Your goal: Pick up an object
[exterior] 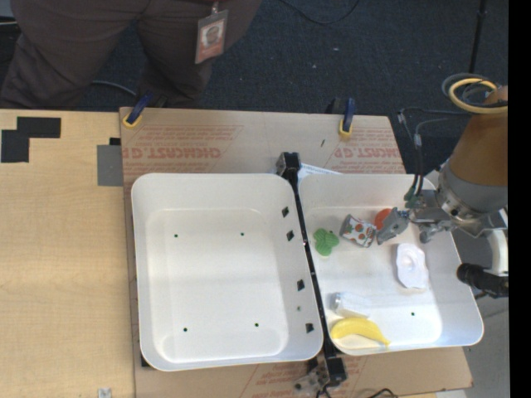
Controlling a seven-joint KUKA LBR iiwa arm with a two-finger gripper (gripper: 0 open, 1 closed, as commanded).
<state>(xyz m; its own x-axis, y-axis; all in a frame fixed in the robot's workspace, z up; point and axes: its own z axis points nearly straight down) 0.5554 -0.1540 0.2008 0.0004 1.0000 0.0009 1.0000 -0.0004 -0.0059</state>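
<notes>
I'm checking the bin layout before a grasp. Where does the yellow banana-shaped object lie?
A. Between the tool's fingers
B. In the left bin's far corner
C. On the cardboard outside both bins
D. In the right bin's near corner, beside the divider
D: the yellow banana-shaped object lies at the near edge of the right bin, close to the divider.
</notes>
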